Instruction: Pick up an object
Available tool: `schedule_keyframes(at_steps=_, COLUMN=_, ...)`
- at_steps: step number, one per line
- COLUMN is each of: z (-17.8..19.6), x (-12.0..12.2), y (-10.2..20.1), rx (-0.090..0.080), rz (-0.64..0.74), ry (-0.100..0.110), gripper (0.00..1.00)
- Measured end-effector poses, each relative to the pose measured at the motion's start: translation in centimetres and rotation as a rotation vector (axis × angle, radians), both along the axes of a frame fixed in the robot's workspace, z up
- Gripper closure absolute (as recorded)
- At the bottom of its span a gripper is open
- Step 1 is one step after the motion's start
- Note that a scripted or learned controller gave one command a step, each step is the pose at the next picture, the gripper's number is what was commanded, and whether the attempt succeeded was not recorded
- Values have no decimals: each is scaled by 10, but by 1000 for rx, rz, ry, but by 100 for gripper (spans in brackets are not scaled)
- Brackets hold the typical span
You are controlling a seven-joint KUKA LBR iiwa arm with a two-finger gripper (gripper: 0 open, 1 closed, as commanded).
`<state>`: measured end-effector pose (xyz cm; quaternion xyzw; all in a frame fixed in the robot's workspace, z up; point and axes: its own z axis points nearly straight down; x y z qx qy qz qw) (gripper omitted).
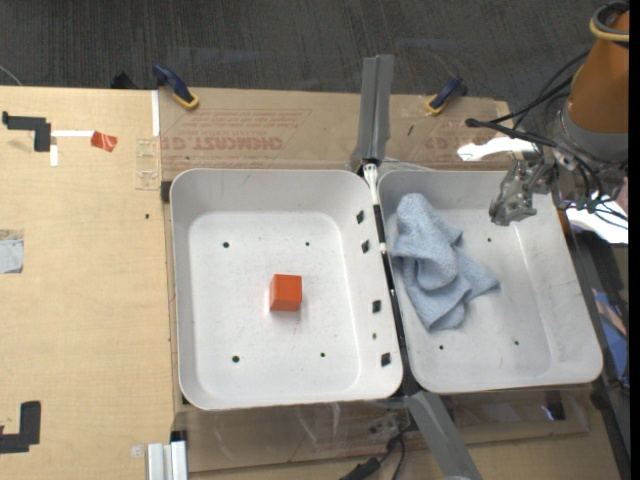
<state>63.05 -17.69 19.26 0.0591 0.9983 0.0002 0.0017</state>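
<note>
A small orange-red cube (286, 293) lies near the middle of the left bin (200, 348). A crumpled light-blue cloth (432, 258) is heaped in the left half of the right bin (560, 348), up against the divider. My gripper (514, 208) hangs over the right bin's far right corner, to the right of the cloth and apart from it. Nothing shows between its fingers. The orange band of the arm (608, 78) rises at the right edge.
A grey metal bar (374, 108) runs back from the gap between the bins. Blue and yellow clamps (176, 86) pin the cardboard at the back. A wooden board (70, 268) lies left of the bins. Black cables (520, 128) trail beside the wrist.
</note>
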Motion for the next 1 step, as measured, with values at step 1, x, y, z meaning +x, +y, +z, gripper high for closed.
schedule_keyframes(at_steps=1, z=11, x=2, y=0, rx=0, rz=-3, ry=-6, gripper=100)
